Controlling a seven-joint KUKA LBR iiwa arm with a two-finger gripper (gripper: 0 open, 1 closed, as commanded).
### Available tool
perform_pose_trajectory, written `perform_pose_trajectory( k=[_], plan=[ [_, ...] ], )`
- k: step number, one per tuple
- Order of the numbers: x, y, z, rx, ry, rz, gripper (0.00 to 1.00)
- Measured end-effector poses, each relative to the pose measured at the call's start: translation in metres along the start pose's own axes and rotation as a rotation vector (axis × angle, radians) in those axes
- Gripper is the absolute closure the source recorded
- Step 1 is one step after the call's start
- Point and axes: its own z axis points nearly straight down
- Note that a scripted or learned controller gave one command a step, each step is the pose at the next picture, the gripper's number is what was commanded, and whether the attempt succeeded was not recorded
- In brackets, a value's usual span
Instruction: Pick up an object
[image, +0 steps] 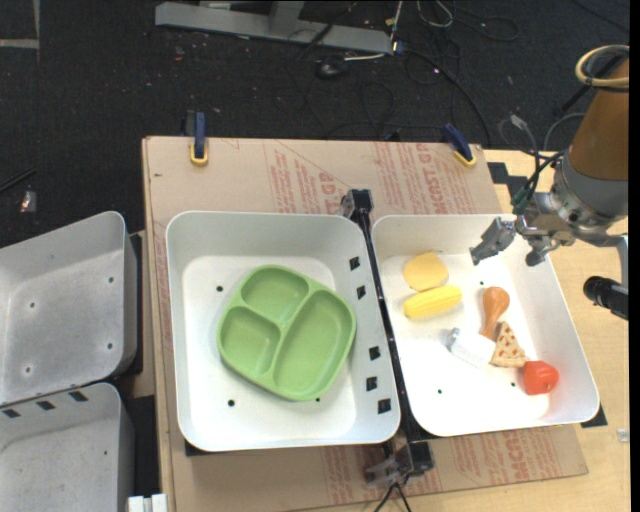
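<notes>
left bin: green plate | right bin: toy foods, tomato | jaws open, holding nothing, over right bin

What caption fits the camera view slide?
Gripper open above right bin of toy food; green divided plate in left bin.

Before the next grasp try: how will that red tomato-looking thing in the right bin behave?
The red tomato looks round and glossy, so it probably rolls if nudged and may slip from a pinch. It sits close to the bin wall and by the waffle wedge, likely cramping the hand.
</notes>
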Motion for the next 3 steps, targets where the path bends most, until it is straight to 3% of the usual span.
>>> perform_pose_trajectory(
  k=[2, 3],
  plan=[
    [-0.005, 0.009, 0.088, 0.003, 0.0, 0.002, 0.0],
    [0.003, 0.014, 0.142, -0.01, 0.001, 0.001, 0.0]
  ],
)
